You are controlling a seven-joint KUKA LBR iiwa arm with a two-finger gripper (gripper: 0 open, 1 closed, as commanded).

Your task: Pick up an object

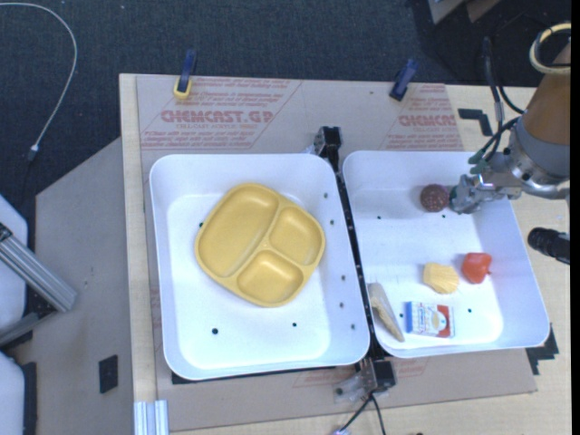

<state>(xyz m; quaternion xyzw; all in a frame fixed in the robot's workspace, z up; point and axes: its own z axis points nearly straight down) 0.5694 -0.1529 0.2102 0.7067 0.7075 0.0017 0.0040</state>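
A small dark brown ball (434,198) lies at the far end of the right bin (399,175), just left of the gripper (468,198); whether the gripper is apart or together cannot be told. Nearer lie a yellow lump (441,278), a red piece (477,265), a small carton (428,319) and a wedge (385,312). The left bin (172,288) holds a yellow divided plate (260,244).

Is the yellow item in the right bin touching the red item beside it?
Apart. The camera view shows a strip of white bin floor between the yellow item and the red item.
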